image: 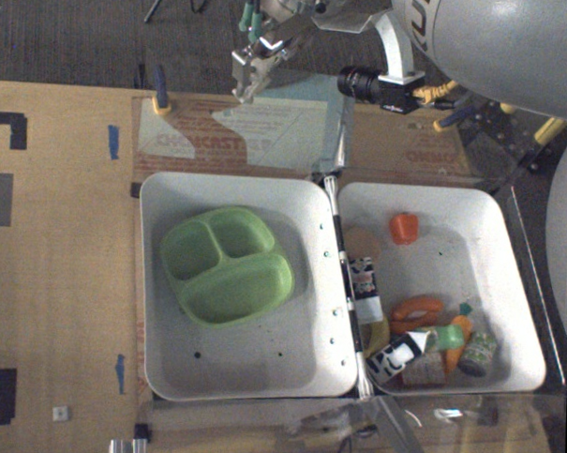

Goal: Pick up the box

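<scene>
My gripper (248, 74) hung high at the top of the view, above the far edge of the bench and beyond the back rim of the left bin (159, 291), well apart from anything it was meant to take. Nothing lay between its fingers that I could make out; whether they stood parted or closed I could not tell from this slant.

Below it, the left bin held a green divided tray (227, 263) and little else. The things worth my reach sat in the right bin (516, 278): an orange cup (404, 227) near the back, and along the near edge a cluster of small items crowded together. Among them a dark carton with white markings (397, 354), tilted against the bin's near left corner, looked to me like the box; another slim printed pack (362, 278) lay along the divider between the bins, so I was not wholly sure which was meant.

I judged the task hardly begun. The box rested in the bin, untouched, and the whole approach, descent, closing and lift remained ahead of me.
</scene>
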`<state>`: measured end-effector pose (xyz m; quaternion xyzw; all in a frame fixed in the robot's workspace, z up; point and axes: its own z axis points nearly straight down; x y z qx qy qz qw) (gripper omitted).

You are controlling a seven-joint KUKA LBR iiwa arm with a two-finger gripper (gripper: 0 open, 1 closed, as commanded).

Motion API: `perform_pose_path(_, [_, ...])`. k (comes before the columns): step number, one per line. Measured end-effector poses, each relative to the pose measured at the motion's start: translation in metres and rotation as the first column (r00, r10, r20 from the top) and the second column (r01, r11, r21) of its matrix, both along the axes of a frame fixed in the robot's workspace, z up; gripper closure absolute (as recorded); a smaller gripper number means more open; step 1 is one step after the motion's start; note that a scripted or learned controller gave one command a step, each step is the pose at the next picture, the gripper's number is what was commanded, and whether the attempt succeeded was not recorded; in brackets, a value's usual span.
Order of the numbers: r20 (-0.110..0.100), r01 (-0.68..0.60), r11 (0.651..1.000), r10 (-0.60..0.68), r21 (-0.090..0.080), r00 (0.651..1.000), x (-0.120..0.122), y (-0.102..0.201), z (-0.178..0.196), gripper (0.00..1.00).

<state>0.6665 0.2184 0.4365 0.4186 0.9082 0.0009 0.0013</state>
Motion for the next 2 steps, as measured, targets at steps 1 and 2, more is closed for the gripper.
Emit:
perform_pose_path(1, [-0.002, 0.337, 0.942, -0.337, 0.0, 0.942, -0.0067, 0.0004, -0.0004, 1.0])
perform_pose_path(2, [-0.001, 0.683, 0.731, -0.683, 0.002, 0.731, 0.0001, -0.0016, -0.0011, 1.0])
